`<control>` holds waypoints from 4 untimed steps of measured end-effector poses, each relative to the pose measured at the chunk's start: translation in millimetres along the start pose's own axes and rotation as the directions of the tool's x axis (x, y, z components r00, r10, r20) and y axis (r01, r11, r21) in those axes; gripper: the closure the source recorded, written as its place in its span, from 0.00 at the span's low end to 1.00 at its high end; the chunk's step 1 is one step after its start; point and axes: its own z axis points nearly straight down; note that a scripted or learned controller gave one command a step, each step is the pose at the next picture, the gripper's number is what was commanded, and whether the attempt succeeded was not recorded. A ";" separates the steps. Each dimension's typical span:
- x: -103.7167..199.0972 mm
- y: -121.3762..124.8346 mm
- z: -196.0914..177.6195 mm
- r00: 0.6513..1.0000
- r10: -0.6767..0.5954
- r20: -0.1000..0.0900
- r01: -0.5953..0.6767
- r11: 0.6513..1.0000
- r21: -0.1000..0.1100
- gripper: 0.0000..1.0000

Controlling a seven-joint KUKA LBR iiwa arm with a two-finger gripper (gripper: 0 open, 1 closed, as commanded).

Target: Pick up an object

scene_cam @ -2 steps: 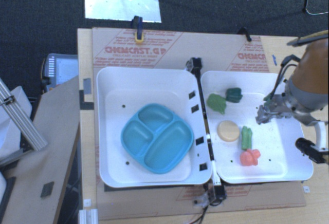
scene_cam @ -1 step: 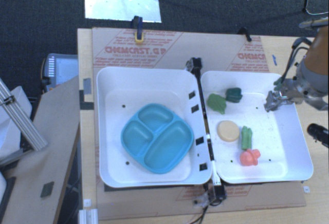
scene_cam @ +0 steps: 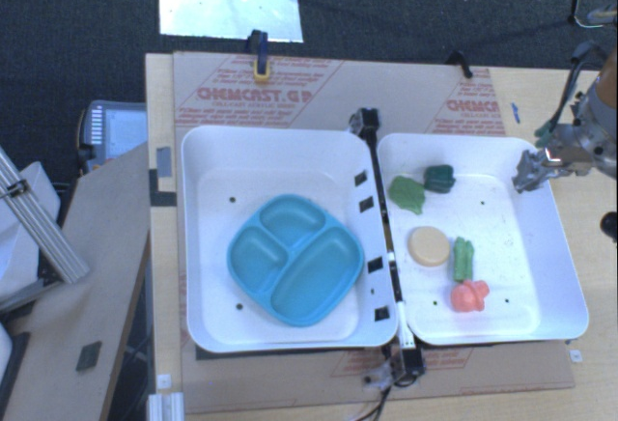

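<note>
Pale round disc (scene_cam: 430, 246) lies mid right white bin (scene_cam: 565, 286); gripper (scene_cam: 529, 170) at far right rim, grasp state indeterminable. I'd descend centred, clearing the green strip (scene_cam: 463, 258).

gripper (scene_cam: 529, 172) at right bin's (scene_cam: 541, 318) far-right rim. just left of it: dark green pepper (scene_cam: 439, 178), light green veg (scene_cam: 407, 194). further left & nearer cam: tan disc (scene_cam: 430, 246), green pod (scene_cam: 463, 259), pink toy (scene_cam: 469, 296). blue divided plate (scene_cam: 294, 259) in left bin (scene_cam: 208, 216).
</note>
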 end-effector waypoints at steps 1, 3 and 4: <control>57.0 16.6 17.2 1.000 -0.005 -0.004 0.005 1.000 0.006 1.00; 158.2 43.2 26.0 1.000 -0.005 -0.004 0.005 1.000 0.005 1.00; 220.3 47.3 38.9 1.000 -0.006 -0.004 0.006 1.000 0.007 1.00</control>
